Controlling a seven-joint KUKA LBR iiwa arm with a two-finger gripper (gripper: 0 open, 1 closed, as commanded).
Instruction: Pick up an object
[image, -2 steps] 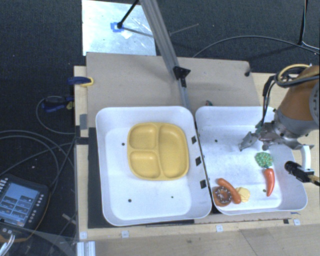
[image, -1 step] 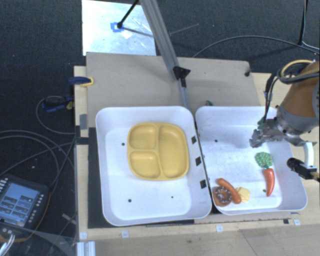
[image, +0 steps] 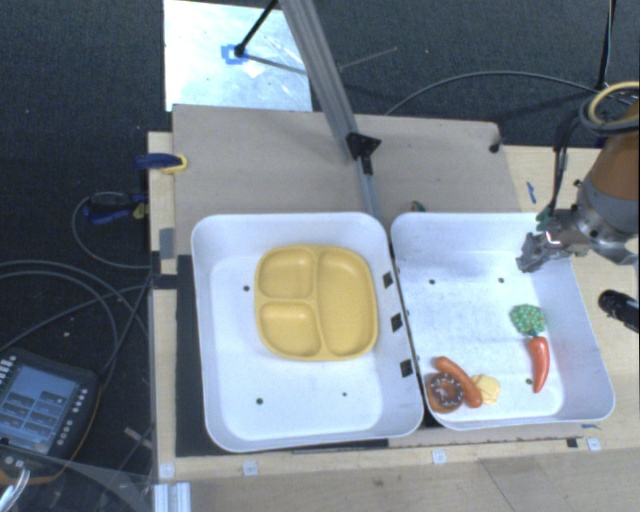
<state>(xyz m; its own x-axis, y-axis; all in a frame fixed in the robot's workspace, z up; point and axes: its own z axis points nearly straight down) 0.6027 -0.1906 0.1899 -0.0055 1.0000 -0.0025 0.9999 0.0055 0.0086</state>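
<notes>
Orange carrot (image: 539, 362) lying lengthwise, tip toward camera, greens (image: 527, 319) away

Your bench (image: 330, 150) of pale wood, dark carpeted floor (image: 80, 100) around it, cables (image: 90, 270) looping on the left, handheld pendant (image: 35, 400) bottom left, bright floor patch (image: 215, 50) behind, slanted metal pole (image: 325, 75).

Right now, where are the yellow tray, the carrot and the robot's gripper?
yellow tray (image: 318, 302): camera view, on the divider between its compartments.
carrot (image: 539, 362): camera view, middle of its orange body.
gripper (image: 530, 256): camera view, at its fingertips over the right bin.
</notes>
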